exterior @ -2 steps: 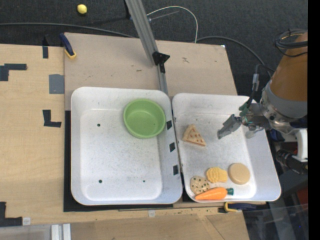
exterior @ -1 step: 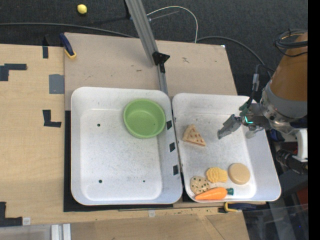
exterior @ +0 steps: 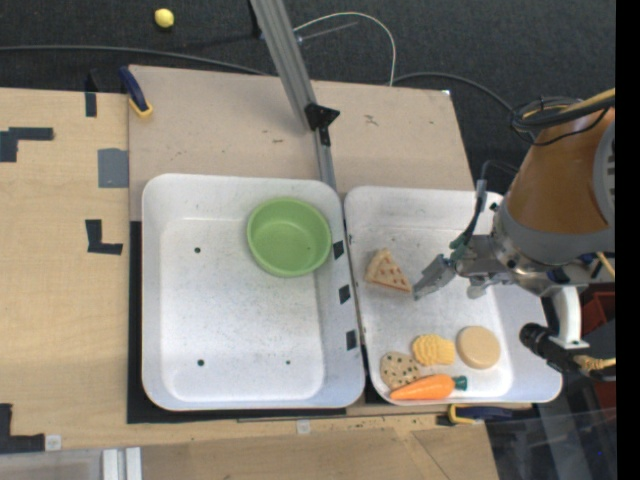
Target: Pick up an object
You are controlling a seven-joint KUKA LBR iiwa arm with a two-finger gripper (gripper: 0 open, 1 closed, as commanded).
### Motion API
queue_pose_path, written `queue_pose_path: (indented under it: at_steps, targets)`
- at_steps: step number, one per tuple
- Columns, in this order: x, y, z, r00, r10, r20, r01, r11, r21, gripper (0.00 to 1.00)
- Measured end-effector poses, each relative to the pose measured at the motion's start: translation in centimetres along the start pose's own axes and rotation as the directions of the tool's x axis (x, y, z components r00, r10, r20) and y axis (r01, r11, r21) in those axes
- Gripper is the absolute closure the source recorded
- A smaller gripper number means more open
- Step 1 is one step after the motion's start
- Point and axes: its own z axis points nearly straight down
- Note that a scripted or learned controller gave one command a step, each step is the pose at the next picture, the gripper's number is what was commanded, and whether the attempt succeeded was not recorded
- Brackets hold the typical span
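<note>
Two white bins sit side by side on the table (exterior: 230,128). Left bin (exterior: 170,308): a green bowl (exterior: 289,236). Right bin (exterior: 400,213): a cheese wedge (exterior: 387,271), cracker (exterior: 433,349), round biscuit (exterior: 479,347), cookie (exterior: 400,369) and carrot (exterior: 428,388). Gripper (exterior: 438,276), just right of the wedge, holds nothing; its spread cannot be told.

Green bowl (exterior: 289,236), white black-speckled bins (exterior: 240,383), orange carrot (exterior: 425,388), tan wedge (exterior: 386,271), yellow ball (exterior: 164,17).
</note>
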Motion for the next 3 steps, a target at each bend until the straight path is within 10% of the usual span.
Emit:
queue_pose_path:
  at_steps: [2, 3]
  targets:
    - [-0.4, -0.6, 10.3, 1.0, 0.001, -0.001, -0.001, 1.0, 0.0, 0.0]
    - [-0.3, -0.5, 9.1, 1.0, -0.001, -0.001, 0.001, 1.0, -0.002, 1.0]
